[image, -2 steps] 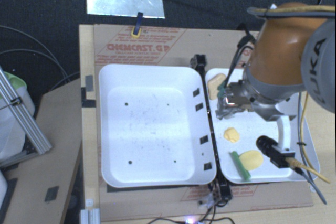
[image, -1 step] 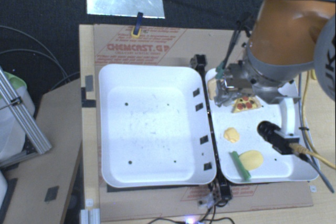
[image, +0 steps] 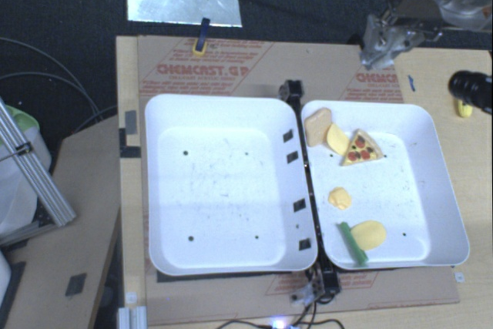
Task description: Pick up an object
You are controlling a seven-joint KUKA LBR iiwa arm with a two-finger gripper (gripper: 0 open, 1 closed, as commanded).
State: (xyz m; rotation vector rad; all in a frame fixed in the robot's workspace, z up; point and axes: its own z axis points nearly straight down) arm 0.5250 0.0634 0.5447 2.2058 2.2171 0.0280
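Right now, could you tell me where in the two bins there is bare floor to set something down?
The left bin offers bare floor from wall to wall. In the right bin, the strip along the right wall is free. Its left half is crowded: bread slice, pizza slice, small yellow piece, and the yellow piece beside the green stick.

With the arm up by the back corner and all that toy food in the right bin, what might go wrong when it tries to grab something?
Two likely risks:
1. The pizza slice, yellow piece and tan bread piece lie tightly clustered, so the gripper may nudge neighbours or catch two.
2. The green stick touches the yellow lemon-like piece near the right bin front wall, leaving little room to close.
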